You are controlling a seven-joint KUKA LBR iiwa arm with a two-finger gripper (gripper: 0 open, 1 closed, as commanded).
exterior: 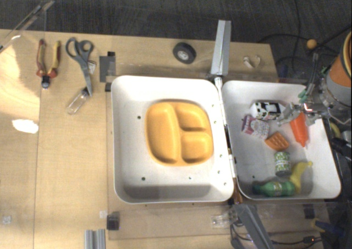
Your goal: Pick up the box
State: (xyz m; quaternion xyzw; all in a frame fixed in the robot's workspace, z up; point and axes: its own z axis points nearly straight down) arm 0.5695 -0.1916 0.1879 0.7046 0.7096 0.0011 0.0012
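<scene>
A small purple and white box [255, 126] lies flat in the right bin [242, 171], towards its left side. Just above it lies a black and white patterned carton [268, 109]. My gripper [307, 107] hangs over the upper right part of that bin, to the right of the carton and above an orange carrot [299, 130]. It is well clear of the purple box, and nothing visible is held in it. The arm [340, 72] comes in from the right edge.
The right bin also holds an orange ridged piece [276, 142], a green can [282, 162], a yellow banana [301, 172] and a green bottle [274, 188]. A yellow divided tray [179, 131] sits in the left bin [132, 182]. Scissors [83, 61], pliers [47, 61] and a tape roll [184, 52] lie on the bench.
</scene>
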